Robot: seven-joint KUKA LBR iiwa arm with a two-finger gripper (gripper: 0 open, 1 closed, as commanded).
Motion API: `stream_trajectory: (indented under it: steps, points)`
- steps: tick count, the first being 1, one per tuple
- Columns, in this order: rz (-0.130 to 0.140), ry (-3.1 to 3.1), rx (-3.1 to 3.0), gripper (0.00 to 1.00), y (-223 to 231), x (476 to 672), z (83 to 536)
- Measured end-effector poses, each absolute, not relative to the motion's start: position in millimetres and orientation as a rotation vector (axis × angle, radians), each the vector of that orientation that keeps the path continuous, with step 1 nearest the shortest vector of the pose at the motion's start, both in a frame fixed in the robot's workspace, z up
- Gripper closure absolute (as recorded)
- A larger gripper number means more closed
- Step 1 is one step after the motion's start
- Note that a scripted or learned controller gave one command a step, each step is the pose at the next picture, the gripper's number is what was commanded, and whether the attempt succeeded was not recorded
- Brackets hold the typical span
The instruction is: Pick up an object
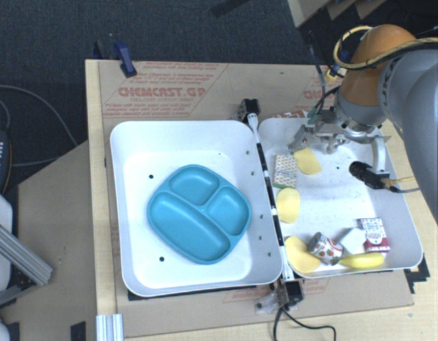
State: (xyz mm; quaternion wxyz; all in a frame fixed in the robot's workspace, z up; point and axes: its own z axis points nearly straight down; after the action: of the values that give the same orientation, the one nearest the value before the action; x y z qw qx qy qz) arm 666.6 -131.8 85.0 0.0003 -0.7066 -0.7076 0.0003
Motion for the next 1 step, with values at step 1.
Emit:
stream_trajectory:
  steps: [1]
  points:
    - [0.002, -2.222, -2.22, 0.0, -128.5, 666.6, 85.1]
